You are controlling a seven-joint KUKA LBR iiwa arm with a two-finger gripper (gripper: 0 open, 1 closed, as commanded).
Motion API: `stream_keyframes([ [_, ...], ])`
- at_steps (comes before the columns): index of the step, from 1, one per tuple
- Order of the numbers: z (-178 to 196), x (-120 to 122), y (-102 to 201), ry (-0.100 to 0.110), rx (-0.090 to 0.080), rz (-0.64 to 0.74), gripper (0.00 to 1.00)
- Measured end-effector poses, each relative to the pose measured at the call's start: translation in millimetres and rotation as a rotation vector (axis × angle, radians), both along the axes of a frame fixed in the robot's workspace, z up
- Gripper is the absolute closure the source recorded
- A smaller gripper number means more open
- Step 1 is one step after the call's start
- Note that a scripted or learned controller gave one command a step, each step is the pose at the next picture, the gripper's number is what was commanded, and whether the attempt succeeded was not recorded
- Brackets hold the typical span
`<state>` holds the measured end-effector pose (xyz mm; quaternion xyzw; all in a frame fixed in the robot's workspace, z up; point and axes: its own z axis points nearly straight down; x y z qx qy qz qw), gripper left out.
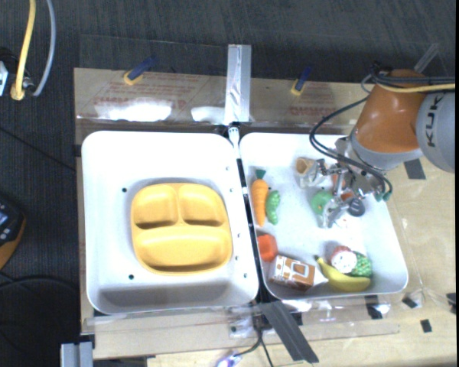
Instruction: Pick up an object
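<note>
My gripper hangs low over the right bin, in its upper right part, below the orange wrist band. A small green object lies right at the gripper's left side, partly covered by it. Whether it is held is hidden. A small tan cup-like piece sits just up and left of the gripper. Elsewhere in this bin are a carrot, a green vegetable, a red tomato, a brown box, a banana and a red-and-white piece.
The left bin holds a yellow divided tray in its middle. A ridge separates the two bins. Black cables loop from the wrist over the right bin's upper edge. A metal bracket stands behind the bins.
</note>
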<state>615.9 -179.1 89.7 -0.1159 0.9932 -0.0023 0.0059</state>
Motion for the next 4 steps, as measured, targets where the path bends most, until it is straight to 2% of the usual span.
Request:
stream_keyframes([
  [1, 0, 4, 63, -0.002, 0.004, -0.016, 0.00],
  [2, 1, -61, 7, 0.001, 0.002, -0.108, 0.00],
  [3, 2, -103, -2, -0.006, 0.004, -0.143, 0.00],
  [4, 1, -29, -4, -0.004, 0.003, -0.231, 0.00],
])
